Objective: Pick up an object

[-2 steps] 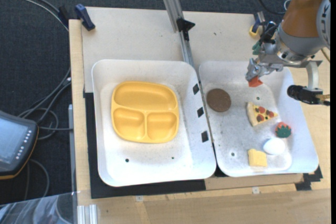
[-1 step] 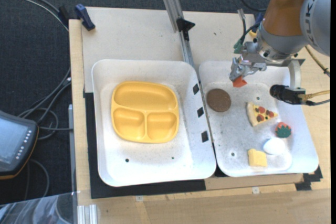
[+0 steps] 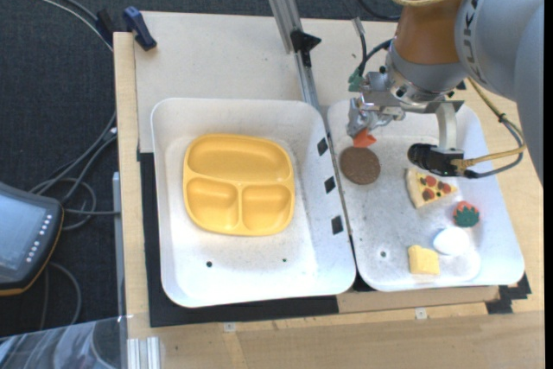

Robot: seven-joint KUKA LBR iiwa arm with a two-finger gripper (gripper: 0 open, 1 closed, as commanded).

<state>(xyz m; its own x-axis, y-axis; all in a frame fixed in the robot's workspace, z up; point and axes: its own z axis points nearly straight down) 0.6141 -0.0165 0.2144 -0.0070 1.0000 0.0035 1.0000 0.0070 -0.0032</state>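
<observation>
Gripper (image 3: 367, 118) over the right bin's (image 3: 497, 225) upper-left corner; whether its fingers are parted or closed cannot be told. Small red-orange piece (image 3: 365, 137) just below, touching brown disc (image 3: 359, 166). Likely failure: fingers nudge the disc, pushing the piece aside

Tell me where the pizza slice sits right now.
The pizza slice lies in the right bin, right of the brown round cookie and up-left of the strawberry.
</observation>
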